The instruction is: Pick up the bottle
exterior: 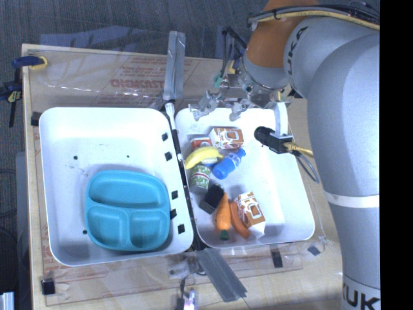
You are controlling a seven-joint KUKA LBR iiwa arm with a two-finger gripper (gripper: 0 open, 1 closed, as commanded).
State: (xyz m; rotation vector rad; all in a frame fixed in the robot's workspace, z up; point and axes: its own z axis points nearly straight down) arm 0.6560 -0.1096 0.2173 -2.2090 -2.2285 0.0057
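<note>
Tool [219, 108] hovers over the far rim of the right bin [298, 192], fingers spread wide, nothing between them. Bottle [228, 164], blue, lies on its side mid-bin, well below the tool, touching the banana [202, 155] and just beside a carton [225, 136]. A can [199, 178] sits close on its near side. To do this well I'd bring the tool in over the bottle's body, turn the fingers across its width, and drop straight down so neither finger lands on banana or carton. It looks likely to roll.
</note>
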